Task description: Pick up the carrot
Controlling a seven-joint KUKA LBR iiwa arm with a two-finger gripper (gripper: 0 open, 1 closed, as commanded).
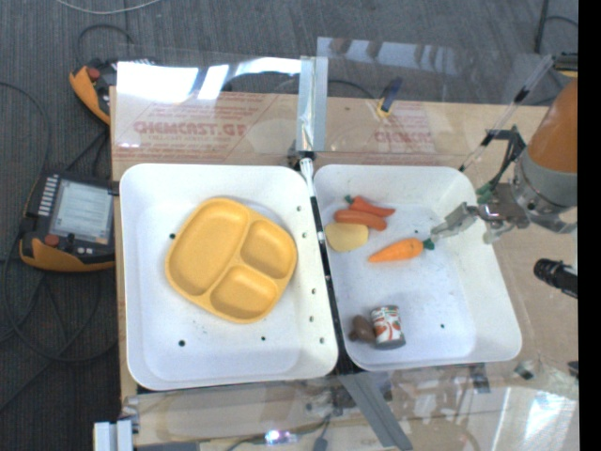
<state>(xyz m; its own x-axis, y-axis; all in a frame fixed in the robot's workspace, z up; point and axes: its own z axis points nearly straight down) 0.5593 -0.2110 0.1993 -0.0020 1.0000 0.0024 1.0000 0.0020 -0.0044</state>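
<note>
Carrot (396,250): smooth, orange, tapered, on white bin (488,327).

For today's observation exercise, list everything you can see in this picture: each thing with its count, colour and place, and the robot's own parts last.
Shallow plastic bins: two, white, side by side on the bench, left and right.
Three-compartment plastic plate: one, yellow, left bin.
Single toy carrot with green stub: one, orange, middle of right bin.
Pair of toy carrots: two, orange, right bin's upper left.
Potato-like lump: one, pale yellow, below that pair.
Small tin can: one, red and white, right bin's front.
Brown lump: one, beside the can.
Handheld control pendant: one, orange and black, floor at left.
Gripper: one, grey, right of the single carrot.
</note>
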